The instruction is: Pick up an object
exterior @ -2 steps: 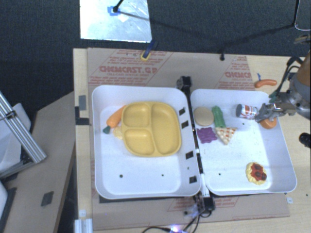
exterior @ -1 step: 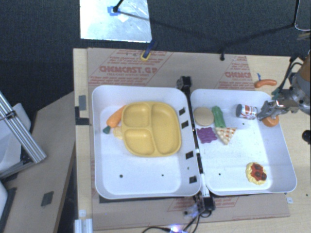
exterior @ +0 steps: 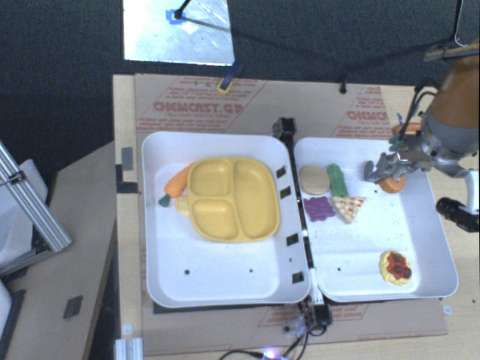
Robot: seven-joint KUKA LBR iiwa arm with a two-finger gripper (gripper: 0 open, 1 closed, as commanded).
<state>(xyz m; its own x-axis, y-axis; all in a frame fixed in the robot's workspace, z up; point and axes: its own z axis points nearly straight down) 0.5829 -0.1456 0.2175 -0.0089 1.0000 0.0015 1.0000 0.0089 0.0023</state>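
Orange piece: a small rounded toy item is lying in the right bin, directly under the jaws and touching them; it is the likeliest target.
Gripper: grey fingers are hanging over the bin's upper right area; whether the jaws are apart or together cannot be told, and nothing is visibly clamped.
Arm: it is reaching in from the right, wrist tilted downward, apparently positioning for a grasp.
Left of jaws: a green piece, tan disc, purple piece and wedge are clustering together, well apart from the fingers.
Below jaws: a pizza toy is sitting alone.
Far left: a yellow tray is occupying the left bin, a carrot beside it.
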